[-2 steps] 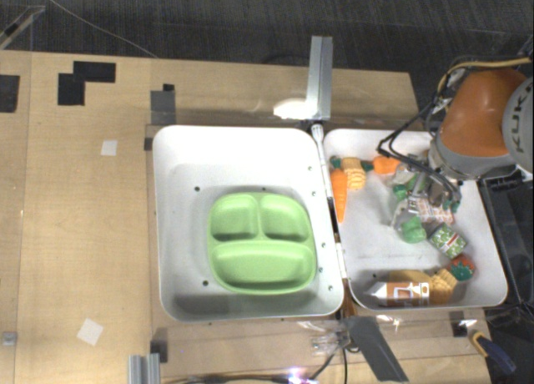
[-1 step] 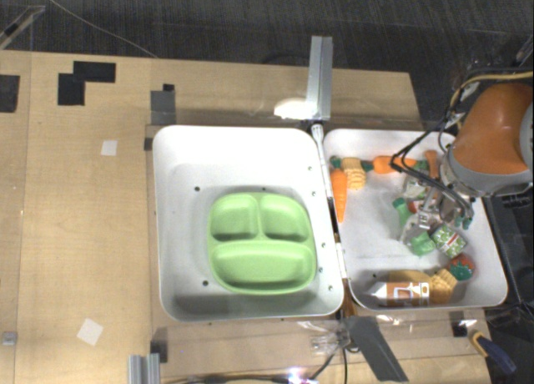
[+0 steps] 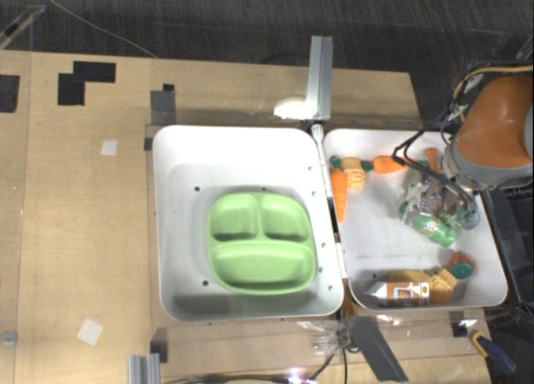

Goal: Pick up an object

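Observation:
The right bin [image 3: 375,236] holds several small objects. A carrot [image 3: 339,193] lies along its left wall, with a corn cob [image 3: 355,175] and a second small carrot [image 3: 385,165] near the back. My gripper [image 3: 435,200] hangs low over the bin's right half, beneath the orange band [image 3: 499,123] of the arm. It sits right on top of a clear bottle with a green end [image 3: 441,231], and its metal parts hide most of that bottle. I see nothing clearly lifted.
A brown box [image 3: 413,287] lies along the right bin's front wall, next to a small orange and green toy [image 3: 461,267]. A green divided plate [image 3: 262,242] rests in the left bin [image 3: 179,174]. A metal post [image 3: 320,78] stands behind the bins.

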You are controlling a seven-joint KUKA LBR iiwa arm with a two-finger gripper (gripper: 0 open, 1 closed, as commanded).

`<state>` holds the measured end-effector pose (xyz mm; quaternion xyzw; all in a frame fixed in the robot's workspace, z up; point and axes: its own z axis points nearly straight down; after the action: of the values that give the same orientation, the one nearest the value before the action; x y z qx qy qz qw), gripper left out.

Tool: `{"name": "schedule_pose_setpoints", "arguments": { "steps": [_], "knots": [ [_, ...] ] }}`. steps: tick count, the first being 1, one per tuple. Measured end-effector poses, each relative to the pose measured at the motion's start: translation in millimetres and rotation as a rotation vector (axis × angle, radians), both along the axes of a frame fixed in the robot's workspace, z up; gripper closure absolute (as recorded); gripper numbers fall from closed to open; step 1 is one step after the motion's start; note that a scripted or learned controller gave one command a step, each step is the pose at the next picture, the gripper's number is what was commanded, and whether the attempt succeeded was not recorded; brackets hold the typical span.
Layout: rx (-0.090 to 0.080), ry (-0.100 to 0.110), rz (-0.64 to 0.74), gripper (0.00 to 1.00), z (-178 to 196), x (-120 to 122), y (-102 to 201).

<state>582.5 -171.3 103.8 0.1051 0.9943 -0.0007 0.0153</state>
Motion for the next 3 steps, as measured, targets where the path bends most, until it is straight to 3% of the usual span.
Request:
{"name": "schedule_pose_setpoints", "arguments": {
  "steps": [2, 3],
  "knots": [
    [-0.004, -0.019, 0.009, 1.00, 25.0, 5.7, 1.4],
    [-0.004, -0.018, 0.010, 0.00, 24.7, 5.7, 1.7]
  ]
}}
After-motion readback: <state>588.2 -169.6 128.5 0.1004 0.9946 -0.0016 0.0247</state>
